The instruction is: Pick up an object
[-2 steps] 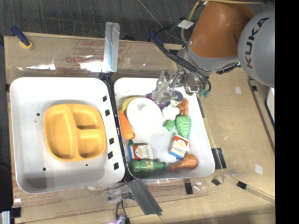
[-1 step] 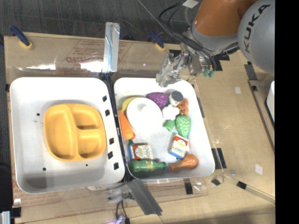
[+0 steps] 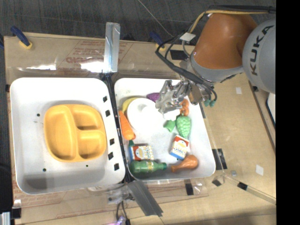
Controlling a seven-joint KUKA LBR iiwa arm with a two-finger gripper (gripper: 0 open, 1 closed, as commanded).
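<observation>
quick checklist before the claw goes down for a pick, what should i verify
1. Claw is over the right bin, where the objects lie: ok.
2. Claw is free of any object: cannot tell, the fingers are blurred against the clutter.
3. A target stands apart from its neighbours: not ok, the green bottle, small carton, carrot and green toy crowd together.
4. Cables hang clear of the bin: ok, they loop above its far rim.
5. Yellow tray in the left bin is out of the arm's way: ok.
</observation>
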